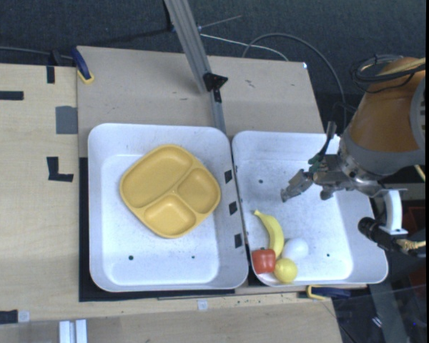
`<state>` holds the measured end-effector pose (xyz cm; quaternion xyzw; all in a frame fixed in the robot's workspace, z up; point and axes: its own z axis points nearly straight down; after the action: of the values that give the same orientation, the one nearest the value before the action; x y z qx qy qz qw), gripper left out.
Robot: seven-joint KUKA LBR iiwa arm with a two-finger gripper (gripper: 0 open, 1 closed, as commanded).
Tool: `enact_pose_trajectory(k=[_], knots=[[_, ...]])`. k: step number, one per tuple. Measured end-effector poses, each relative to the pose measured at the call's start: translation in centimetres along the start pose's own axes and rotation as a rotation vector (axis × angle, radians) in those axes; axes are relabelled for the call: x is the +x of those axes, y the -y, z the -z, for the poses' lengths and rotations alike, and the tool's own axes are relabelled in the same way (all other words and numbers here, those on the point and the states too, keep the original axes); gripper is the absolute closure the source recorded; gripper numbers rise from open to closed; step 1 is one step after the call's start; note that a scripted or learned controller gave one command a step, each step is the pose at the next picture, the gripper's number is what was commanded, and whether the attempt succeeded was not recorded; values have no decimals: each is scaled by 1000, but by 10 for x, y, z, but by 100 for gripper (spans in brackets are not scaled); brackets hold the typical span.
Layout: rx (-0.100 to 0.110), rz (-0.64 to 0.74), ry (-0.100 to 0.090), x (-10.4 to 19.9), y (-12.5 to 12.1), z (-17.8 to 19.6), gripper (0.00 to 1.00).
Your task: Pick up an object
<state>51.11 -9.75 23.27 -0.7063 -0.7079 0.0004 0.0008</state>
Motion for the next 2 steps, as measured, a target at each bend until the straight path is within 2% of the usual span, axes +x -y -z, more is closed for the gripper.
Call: enact_pose_trajectory(k=[1, 2], knots=[[0, 0, 0, 0, 0, 0, 0], [5, -1, 0, 8, 2, -47, 0]])
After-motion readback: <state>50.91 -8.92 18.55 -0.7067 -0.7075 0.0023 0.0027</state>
